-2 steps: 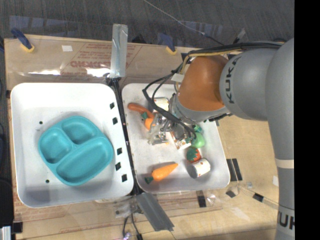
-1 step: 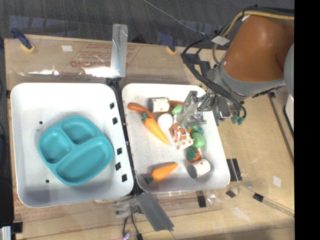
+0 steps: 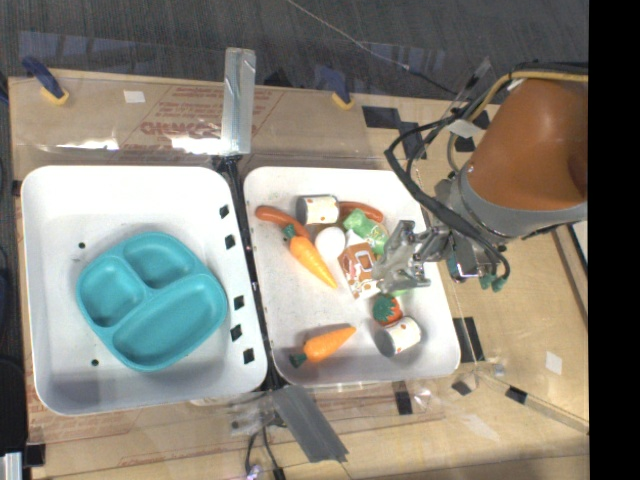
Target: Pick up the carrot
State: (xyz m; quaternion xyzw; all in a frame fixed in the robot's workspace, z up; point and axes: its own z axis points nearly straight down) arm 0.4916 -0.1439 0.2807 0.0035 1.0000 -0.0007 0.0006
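Here, nearest the camera, a carrot [image 3: 326, 344] is seen lying at the front of the right bin [image 3: 262, 268], apart from the other items, w/ a white cup [image 3: 397, 337] on its side just beside it. A second carrot [image 3: 310, 256] lies mid-bin, touching an egg [image 3: 329, 240] and near a snack packet [image 3: 358, 265], so it is judged harder to grip cleanly. The gripper [image 3: 400, 264] is held low over the packet, approx between both carrots; whether it is released or clenched cannot be told. A teal divided plate [image 3: 150, 298] is set in the left bin [image 3: 40, 268]. Farther back, a sausage [image 3: 362, 210] lies by the rear wall.

Two carrots [image 3: 311, 258] [image 3: 326, 344], two bins [image 3: 50, 198] [image 3: 275, 183].
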